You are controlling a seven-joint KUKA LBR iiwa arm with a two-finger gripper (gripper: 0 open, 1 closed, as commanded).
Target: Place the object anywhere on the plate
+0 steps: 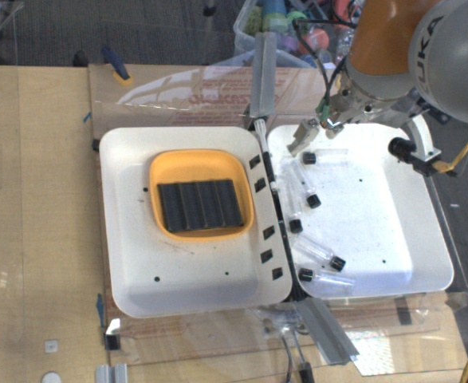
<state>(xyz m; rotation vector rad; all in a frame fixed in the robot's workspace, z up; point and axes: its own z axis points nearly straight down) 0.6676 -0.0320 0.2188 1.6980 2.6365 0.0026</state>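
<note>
So my jaws [323, 126] are hanging over the far left corner of the right bin [425, 238], pretty much above the bin floor, and honestly I can't tell from up here how they're set or whether anything's in them. Nothing obvious between them, that's all I'd say.

Closest thing to me is a clear tube with a black cap [307, 159], lying just near of my jaws and a touch left, long axis running roughly left-right. More of the same little tubes are strung along the left wall of this bin, heading toward the near edge, most of them angled diagonally.

The plate [158, 170] is the orange one in the left bin [126, 278], with a dark ribbed block [199, 205] sitting on it. It's well off to my left and a bit nearer, across the divider [269, 214] between the bins.

So the way I read it: drop slightly toward the near side for the tube, then carry it left over the divider.
</note>
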